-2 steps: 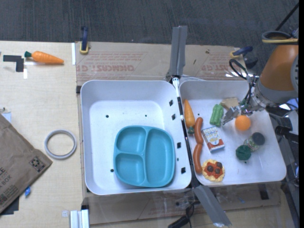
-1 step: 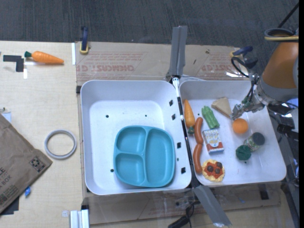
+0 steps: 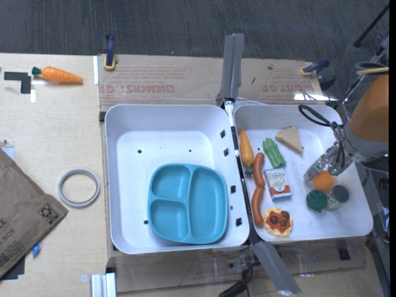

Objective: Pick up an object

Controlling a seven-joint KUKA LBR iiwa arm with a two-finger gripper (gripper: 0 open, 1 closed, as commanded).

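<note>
Small round toy pizza (image 3: 278, 222) lowest in my right white bin (image 3: 355, 228), my claw (image 3: 323, 169) right of it, over round orange fruit (image 3: 323, 181), grip I cannot tell, dark green toy (image 3: 317, 200) beneath.

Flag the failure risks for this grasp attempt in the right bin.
1. The gripper sits right at the orange ball; a round shape could roll or squirt out of a pinch.
2. The green broccoli toy and a grey round piece crowd the ball, so they may get nudged or grabbed along with it.
3. This cluster lies near the right bin's right wall, which could limit the approach.
</note>
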